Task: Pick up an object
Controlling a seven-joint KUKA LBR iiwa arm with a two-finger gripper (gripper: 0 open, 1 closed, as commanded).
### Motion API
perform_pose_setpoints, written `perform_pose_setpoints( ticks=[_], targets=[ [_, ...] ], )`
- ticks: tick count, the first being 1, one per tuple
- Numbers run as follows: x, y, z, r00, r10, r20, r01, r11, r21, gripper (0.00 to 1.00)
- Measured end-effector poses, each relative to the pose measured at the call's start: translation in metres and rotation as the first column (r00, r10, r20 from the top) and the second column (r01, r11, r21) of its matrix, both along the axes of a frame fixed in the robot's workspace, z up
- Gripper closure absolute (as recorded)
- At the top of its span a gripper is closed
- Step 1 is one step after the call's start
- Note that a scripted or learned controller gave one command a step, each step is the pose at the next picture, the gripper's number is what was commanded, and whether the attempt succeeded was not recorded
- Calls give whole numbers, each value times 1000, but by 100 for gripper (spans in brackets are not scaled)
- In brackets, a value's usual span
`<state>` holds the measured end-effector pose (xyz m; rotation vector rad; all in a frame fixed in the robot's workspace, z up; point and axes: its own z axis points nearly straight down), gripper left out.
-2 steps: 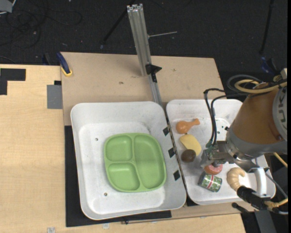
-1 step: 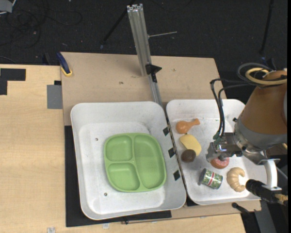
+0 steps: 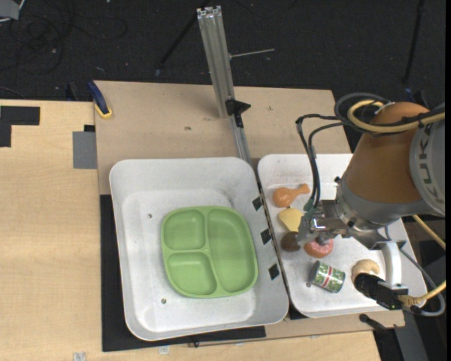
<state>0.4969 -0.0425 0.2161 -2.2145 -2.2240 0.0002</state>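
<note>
Gripper (image 3: 321, 230) is hovering over the right bin (image 3: 286, 164), and we are not able to tell its state. Directly beneath it we are seeing a red-pink object (image 3: 319, 248). At ten o'clock a yellow piece (image 3: 290, 219) and an orange toy (image 3: 289, 195) are lying; at six, a green can (image 3: 328, 277). We are seeing a green divided plate (image 3: 208, 251) sitting in the left bin (image 3: 135, 179).

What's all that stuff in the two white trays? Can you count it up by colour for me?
Green: 2, the divided plate in the left bin and the can
Orange: 1, a drumstick-shaped toy
Yellow: 1, a wedge
Brown: 1, a small round piece
Red-pink: 1, an item under the gripper
Cream: 1, a ring-shaped piece
Total: 7
</note>
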Motion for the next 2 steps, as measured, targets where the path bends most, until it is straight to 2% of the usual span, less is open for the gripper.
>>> perform_pose_setpoints(
  ticks=[1,2],
  targets=[
    [-3,53,13,1000,1,1,-1,1000,0,100],
    [-9,112,9,1000,2,-3,-2,1000,0,100]
  ],
)
